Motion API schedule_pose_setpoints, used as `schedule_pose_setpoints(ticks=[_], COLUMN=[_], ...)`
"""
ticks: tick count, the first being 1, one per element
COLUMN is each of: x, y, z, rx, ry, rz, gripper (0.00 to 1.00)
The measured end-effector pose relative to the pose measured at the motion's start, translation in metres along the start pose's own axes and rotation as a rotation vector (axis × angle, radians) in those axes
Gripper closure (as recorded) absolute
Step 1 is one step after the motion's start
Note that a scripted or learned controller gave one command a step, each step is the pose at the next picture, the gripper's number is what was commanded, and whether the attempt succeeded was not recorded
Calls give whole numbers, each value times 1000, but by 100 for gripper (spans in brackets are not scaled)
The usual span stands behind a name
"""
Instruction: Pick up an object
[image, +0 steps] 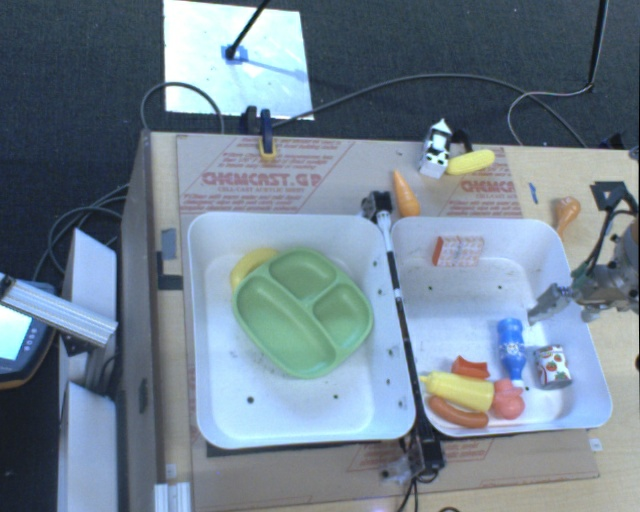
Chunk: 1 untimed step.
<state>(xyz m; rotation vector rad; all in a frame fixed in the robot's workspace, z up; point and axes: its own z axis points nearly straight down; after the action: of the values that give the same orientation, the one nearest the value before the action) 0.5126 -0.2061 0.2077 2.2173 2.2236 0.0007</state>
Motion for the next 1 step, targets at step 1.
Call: schedule_pose_setpoints(ticks=[1], x=[18], y=[39], z=[123], rx=[-2], ry=[0], rz=[-1], gripper=[0])
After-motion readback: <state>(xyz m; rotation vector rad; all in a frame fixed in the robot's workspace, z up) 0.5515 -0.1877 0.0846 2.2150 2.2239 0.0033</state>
